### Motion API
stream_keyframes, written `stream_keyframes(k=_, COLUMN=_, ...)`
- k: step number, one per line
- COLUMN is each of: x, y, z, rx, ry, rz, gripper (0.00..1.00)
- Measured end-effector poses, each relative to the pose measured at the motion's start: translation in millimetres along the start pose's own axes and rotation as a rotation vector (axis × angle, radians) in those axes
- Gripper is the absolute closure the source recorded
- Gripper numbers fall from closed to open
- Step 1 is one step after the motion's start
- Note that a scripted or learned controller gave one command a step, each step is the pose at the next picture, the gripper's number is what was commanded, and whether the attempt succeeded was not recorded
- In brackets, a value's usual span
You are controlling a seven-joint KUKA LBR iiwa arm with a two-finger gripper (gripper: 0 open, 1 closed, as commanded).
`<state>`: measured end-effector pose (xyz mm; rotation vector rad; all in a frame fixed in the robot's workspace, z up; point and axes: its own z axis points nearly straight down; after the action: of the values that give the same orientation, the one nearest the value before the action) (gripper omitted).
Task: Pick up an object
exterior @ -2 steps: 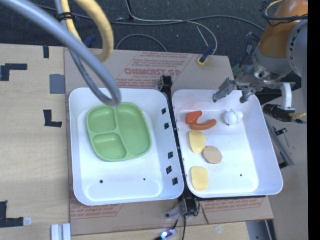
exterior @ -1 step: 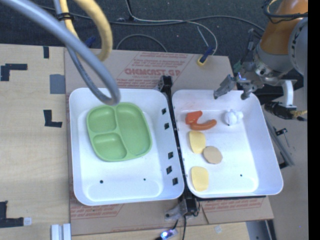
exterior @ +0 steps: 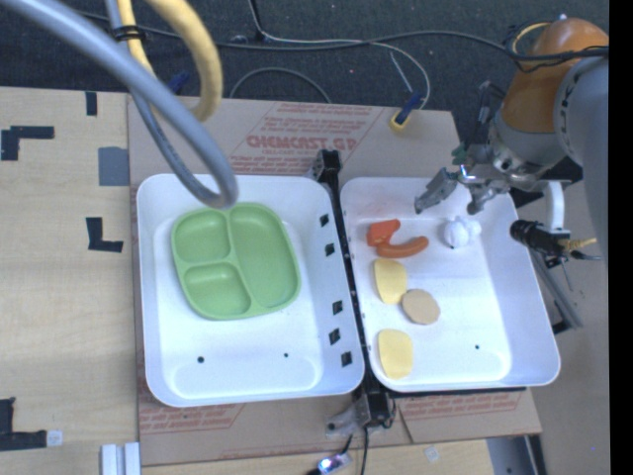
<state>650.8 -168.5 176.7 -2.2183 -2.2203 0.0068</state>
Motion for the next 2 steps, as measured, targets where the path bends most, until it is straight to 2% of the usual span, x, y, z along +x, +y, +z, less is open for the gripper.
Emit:
stream_keyframes(k=1, x=6, y=8, z=56, rx=-0.002, ry=0.0, rz=-0.002, gripper=0.0)
stream_keyframes(k=2, x=7, y=8, z=94, rx=-0.004, ry=-0.001, rz=-0.002, gripper=0.0)
